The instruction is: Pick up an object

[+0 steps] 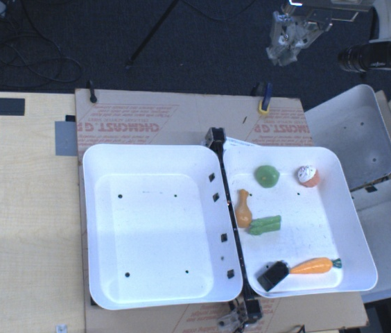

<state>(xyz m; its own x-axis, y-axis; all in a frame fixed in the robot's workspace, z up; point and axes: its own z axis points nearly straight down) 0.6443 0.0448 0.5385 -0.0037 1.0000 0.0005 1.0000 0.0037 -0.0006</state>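
The right bin (351, 214) holds several small objects. A green round piece (267, 176) and a white-and-orange ball (308, 176) lie near its far side. An orange gourd-shaped piece (243, 210) rests against a green elongated piece (263, 225) by the bin's left wall. An orange carrot (313, 266) and a black block (274, 275) lie at the near edge. My gripper (283, 47) hangs high up at the top right, beyond the bins' far edge and well away from every object, with nothing visibly in it.
The left bin (91, 220) sits beside the right one, joined by a black divider (227, 214). Both rest on a cardboard sheet (154, 120). A yellow-and-blue clamp (265, 99) stands at the cardboard's far edge. A grey panel (362, 134) lies to the right.
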